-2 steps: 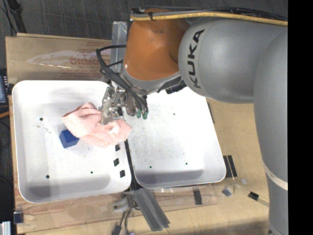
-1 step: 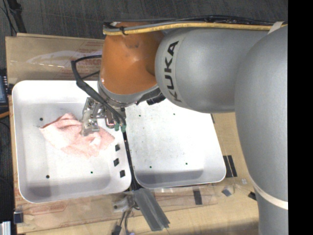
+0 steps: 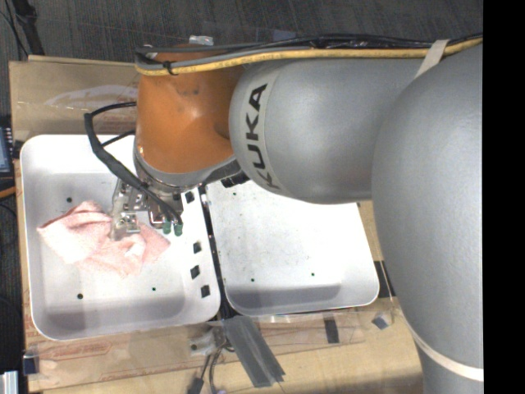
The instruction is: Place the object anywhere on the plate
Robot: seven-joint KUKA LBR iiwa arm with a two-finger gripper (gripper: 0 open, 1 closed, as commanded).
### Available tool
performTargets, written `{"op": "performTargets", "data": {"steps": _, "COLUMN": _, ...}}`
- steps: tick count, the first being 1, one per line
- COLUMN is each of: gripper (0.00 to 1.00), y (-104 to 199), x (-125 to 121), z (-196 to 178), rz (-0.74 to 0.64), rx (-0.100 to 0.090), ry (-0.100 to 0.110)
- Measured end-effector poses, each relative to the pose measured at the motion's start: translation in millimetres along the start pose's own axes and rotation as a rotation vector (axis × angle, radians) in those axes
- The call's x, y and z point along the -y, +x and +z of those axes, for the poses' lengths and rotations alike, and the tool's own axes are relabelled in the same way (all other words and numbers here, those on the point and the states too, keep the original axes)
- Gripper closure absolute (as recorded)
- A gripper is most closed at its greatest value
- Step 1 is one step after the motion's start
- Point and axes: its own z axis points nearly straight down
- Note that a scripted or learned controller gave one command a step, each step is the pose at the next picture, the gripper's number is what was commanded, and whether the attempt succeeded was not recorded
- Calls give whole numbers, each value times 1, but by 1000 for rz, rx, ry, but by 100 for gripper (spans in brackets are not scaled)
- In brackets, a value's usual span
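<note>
The thing to move looks like a pink cloth (image 3: pixel 94 238), lying crumpled on the floor of the left bin (image 3: pixel 49 318), left of centre in the frame. By its folds and its flat, slumped outline I judge it soft, light and limp: it should drape and trail when lifted, should not break, and should slip out of a shallow pinch more readily than it would resist one. The best place to take it is probably a raised ridge or bunched fold near its middle, where several layers can be caught at once (a thin edge lying flat against the white floor would give little to bite on). The hand (image 3: pixel 131 220) is low over the cloth's upper right part, under the orange band of the arm (image 3: pixel 184 113); whether it is spread or closed, and whether any cloth is caught in it, I cannot tell, because the metal fittings and the small green-tipped parts beside it hide that spot. To the right stands the second bin (image 3: pixel 287 294), touching the first along a shared rim marked with small dark tabs, and I can make out no plate from here. The arm's big grey body covers the upper right of the frame and much of the right bin. Black cables (image 3: pixel 107 150) loop from the wrist over the upper part of the left bin, near the cloth, and could snag it. The wooden worktop (image 3: pixel 49 89) shows around the bins.
</note>
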Motion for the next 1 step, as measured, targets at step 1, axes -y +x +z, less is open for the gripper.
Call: {"op": "performTargets", "data": {"steps": 1, "gripper": 0, "y": 0, "x": 0, "z": 0, "rz": 1, "rx": 0, "ry": 0}}
